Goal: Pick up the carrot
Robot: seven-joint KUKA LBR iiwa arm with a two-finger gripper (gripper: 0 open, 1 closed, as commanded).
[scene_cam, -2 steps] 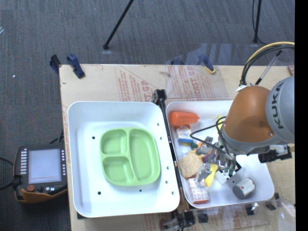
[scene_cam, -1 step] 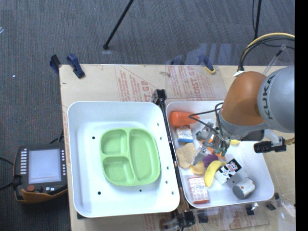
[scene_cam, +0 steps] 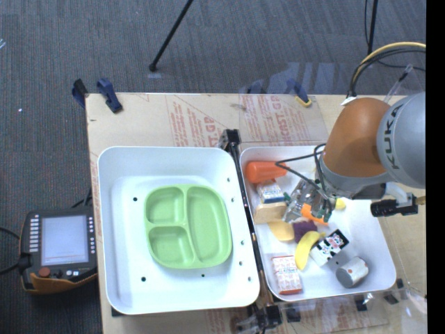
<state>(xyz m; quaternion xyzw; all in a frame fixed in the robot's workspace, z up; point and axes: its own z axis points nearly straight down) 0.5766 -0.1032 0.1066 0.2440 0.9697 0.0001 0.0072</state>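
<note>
The carrot (scene_cam: 262, 170) is seen lying at the right bin's (scene_cam: 381, 236) upper left corner; the claw (scene_cam: 306, 207) is lowered nearby (over mixed items), its state cannot be told

From my seat I see the grey KUKA arm with its orange band (scene_cam: 354, 141) reaching in from the right edge and bending down over the right-hand shallow white bin (scene_cam: 375, 245). Its two-finger metal gripper (scene_cam: 304, 206) hangs low near the middle of that bin, tilted toward the bin's left wall. I cannot make out the finger spacing.
</note>
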